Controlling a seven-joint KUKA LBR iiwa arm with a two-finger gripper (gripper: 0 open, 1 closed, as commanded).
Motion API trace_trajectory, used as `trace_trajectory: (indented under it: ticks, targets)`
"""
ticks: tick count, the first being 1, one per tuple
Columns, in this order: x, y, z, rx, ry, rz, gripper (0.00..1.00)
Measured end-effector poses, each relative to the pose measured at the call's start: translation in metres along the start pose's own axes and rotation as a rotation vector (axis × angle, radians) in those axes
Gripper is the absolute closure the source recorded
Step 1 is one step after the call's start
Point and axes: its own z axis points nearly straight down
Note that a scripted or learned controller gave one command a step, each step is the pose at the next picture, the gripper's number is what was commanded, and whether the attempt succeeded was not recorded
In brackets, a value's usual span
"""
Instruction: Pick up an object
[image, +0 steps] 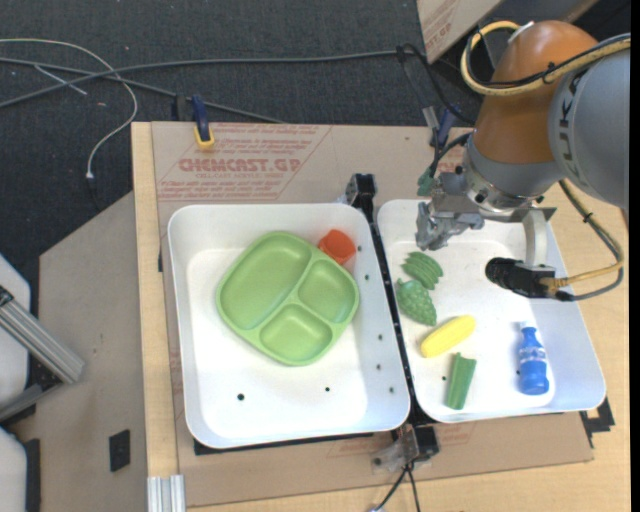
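Lighting bright and even, diffuse from overhead. Both white bins (200, 400) read near overexposed, mild glare on their floors. Shadows soft and short, seen under the green plate (288, 297) and along bin rims. Focus slightly soft throughout; arm (540, 100) at upper right mildly blurred. Dark floor underexposed.

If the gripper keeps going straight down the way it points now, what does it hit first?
Probably the bare floor of the right white bin, just above the upper green leafy toy. The gripper may clip that toy; depth is unclear.
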Motion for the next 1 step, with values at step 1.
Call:
trace_trajectory:
  ticks: [1]
  targets:
    - [0.0573, 0.0070, -0.0063, 0.000, -0.001, 0.001, 1.00]
